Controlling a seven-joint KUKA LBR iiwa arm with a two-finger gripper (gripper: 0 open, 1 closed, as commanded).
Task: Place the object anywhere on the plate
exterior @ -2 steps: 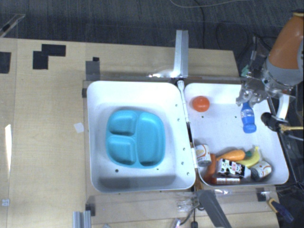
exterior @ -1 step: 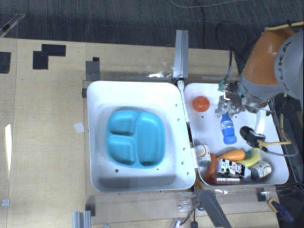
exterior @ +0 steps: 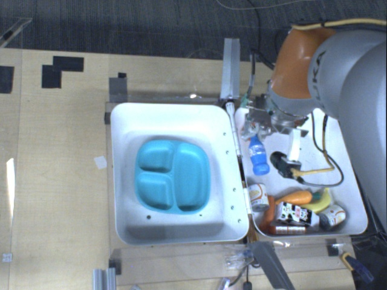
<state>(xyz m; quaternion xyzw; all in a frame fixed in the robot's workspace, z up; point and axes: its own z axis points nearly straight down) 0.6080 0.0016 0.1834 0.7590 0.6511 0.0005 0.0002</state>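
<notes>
The small clear plastic bottle with a blue label [exterior: 258,156] lies in the right white bin [exterior: 351,180], directly below my gripper [exterior: 259,127]. The blue three-compartment plastic plate [exterior: 173,175] sits in the left white bin [exterior: 130,138].

Grey arm [exterior: 354,89] with 1 orange band [exterior: 296,65] and black cable [exterior: 329,156].

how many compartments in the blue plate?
3: on the blue plate in the left bin, two smaller ones stacked on its left side, one larger on its right.
</notes>
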